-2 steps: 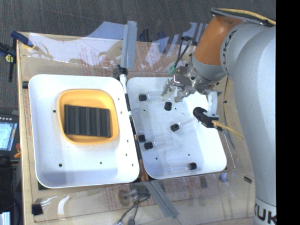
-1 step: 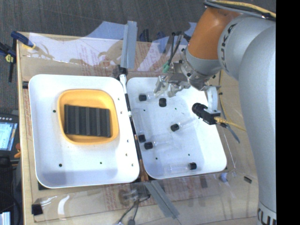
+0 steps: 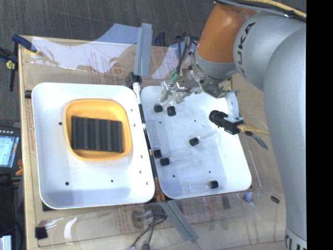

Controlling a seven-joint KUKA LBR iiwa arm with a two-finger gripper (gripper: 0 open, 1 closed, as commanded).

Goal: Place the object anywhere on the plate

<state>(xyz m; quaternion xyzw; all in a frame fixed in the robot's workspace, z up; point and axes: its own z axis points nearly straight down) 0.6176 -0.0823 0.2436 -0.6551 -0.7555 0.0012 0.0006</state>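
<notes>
A yellow plate with a dark ribbed insert lies in the left white bin. In the right white bin lie several small clear pieces with black caps, among them one mid-bin, one near the left wall and one at the front. My gripper hangs low over the right bin's far left corner, right of the plate. Two small black pieces sit just below it; whether either is held is unclear.
A black cylindrical part with a yellow-tipped lead juts out under the arm over the right bin's right side. The divider between the bins runs beside the plate. A grey bar and papers lie behind the bins.
</notes>
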